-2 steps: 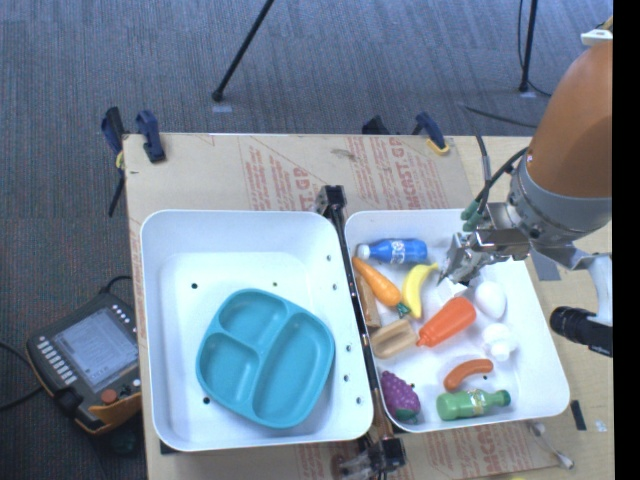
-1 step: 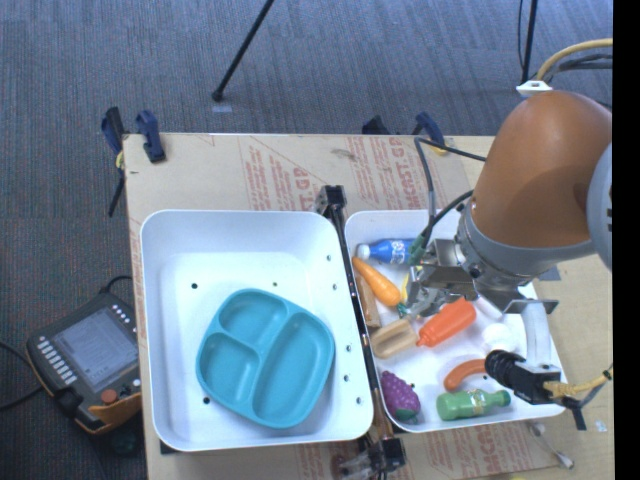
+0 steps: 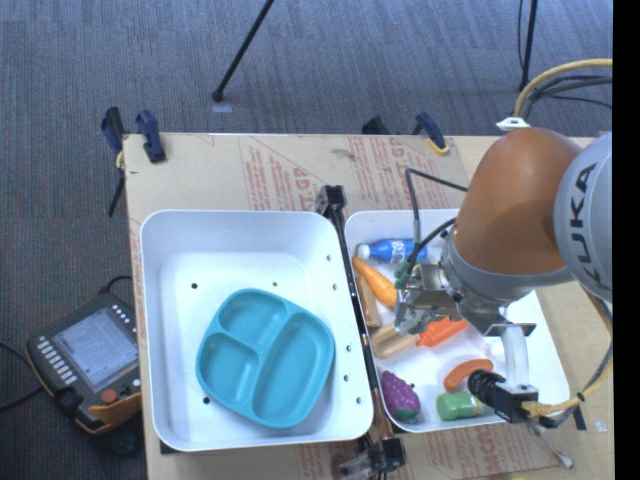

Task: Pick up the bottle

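Observation:
The bottle (image 3: 393, 251) lies on its side at the back left of the right bin (image 3: 548, 353). It is blue and white with a yellowish cap pointing left. My gripper (image 3: 417, 310) hangs below the big orange wrist band, just in front of the bottle and over a pile of toy food. The gripper's metal body covers the bottle's right end. Nothing can be seen held in the gripper.
Around the gripper lie an orange carrot (image 3: 376, 282), a second carrot (image 3: 441, 332) and a tan wooden piece (image 3: 392, 344). Purple grapes (image 3: 400, 394), a green piece (image 3: 459, 406) and a red sausage (image 3: 467, 373) sit at the front. The left bin (image 3: 175, 268) holds a blue divided plate (image 3: 265, 357).

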You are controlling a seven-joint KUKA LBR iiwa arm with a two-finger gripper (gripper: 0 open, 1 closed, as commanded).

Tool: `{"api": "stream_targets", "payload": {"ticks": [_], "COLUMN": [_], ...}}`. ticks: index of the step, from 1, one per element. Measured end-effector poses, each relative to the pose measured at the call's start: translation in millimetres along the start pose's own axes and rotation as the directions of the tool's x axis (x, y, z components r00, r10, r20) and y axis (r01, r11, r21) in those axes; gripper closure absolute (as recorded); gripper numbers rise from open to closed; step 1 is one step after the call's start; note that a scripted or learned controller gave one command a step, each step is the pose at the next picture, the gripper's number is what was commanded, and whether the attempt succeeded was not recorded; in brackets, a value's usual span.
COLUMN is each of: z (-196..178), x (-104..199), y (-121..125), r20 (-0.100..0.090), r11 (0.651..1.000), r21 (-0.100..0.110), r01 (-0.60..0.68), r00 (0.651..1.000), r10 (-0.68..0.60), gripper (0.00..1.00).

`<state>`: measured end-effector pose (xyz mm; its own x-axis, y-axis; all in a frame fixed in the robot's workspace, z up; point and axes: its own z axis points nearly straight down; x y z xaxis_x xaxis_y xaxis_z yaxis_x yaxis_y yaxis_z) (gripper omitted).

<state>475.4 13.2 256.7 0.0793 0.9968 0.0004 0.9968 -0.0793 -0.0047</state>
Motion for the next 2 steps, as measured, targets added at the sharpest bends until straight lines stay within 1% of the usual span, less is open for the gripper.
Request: {"api": "stream_targets", "payload": {"ticks": [1, 2], "z": [-2.0, -60.5], "x": [-80.5, -26.7], "y": [6.7, 2.9], "r20": [0.001, 0.001], "r11": [0.999, 0.973], "r21": [-0.003, -0.005], "r01": [0.032, 0.229], "r00": [0.999, 0.973], "r10": [-0.032, -0.229], "gripper": [1.0, 1.0]}}
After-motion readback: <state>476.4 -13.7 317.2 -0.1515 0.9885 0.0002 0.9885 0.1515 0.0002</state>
